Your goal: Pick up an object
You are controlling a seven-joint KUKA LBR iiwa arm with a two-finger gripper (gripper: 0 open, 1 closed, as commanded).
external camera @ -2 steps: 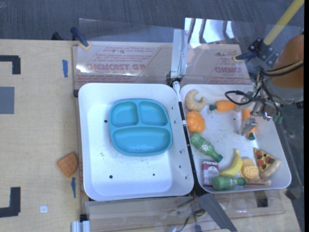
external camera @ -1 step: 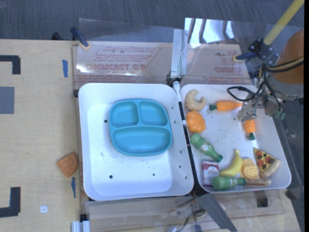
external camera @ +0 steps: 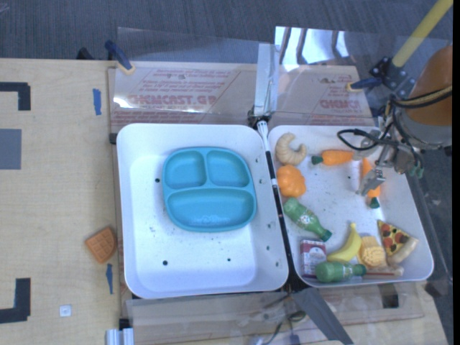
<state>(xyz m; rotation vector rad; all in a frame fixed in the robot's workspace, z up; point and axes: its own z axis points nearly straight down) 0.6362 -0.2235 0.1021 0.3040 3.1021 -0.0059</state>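
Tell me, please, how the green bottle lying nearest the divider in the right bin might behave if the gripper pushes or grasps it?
The green bottle lies on its side, so a push would probably roll it. It looks like smooth toy plastic, likely light and slippery. Its rounded body may squirt from the fingers.

My view: one fixed camera above the bench, slanting down
Framing: moderately near, two shallow white plastic bins point(external camera: 136, 214) centred
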